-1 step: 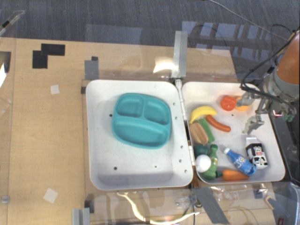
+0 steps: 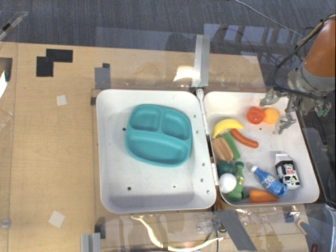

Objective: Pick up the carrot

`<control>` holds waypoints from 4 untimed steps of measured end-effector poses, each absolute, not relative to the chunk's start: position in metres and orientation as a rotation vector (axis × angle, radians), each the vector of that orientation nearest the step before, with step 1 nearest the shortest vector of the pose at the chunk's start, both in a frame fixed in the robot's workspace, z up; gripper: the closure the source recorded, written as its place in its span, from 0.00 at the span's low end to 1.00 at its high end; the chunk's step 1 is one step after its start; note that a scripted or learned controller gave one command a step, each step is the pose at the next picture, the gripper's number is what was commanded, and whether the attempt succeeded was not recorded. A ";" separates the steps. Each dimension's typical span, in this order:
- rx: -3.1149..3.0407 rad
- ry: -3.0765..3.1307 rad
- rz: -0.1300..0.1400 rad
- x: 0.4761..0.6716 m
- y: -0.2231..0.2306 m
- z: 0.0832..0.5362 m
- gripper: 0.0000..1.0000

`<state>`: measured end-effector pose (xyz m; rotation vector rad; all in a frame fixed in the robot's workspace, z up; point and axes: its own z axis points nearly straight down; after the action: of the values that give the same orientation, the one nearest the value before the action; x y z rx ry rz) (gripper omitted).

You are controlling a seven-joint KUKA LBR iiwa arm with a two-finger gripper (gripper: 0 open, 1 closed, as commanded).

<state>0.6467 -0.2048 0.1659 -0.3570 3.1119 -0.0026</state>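
The left bin (image 2: 105,156) held a teal divided plate (image 2: 158,134), lying flat near its middle. Right of that plate, past the shared rim, the right bin (image 2: 310,180) held everything else. Along its near-left side sat a white ball (image 2: 227,182) touching green toy vegetables (image 2: 236,180), with a hot dog bun (image 2: 222,149) just behind them. A yellow banana (image 2: 227,126) lay behind the bun, and a red sausage (image 2: 244,138) slanted beside it. The carrot (image 2: 262,196) rested at the bin's near edge, right of the ball, with a blue bottle (image 2: 268,181) lying just above it and touching its top side. A small black-and-white carton (image 2: 286,171) stood right of the bottle. Toward the far side, a red tomato (image 2: 255,115) touched an orange fruit (image 2: 271,116). The gripper (image 2: 279,114) hung just right of that fruit, fingers spread and holding nothing, well apart from the carrot.
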 end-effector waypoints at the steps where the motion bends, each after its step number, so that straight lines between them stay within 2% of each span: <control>1: -0.007 3.137 -0.002 0.667 -0.206 0.098 0.00; 2: -0.014 3.117 -0.007 0.673 -0.204 0.114 1.00; 3: 0.462 3.092 0.001 0.672 -0.158 0.171 1.00; 4: 0.124 3.124 -0.003 0.588 -0.189 0.098 1.00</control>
<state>0.5883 -0.1885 0.0982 0.1244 3.1240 -0.0030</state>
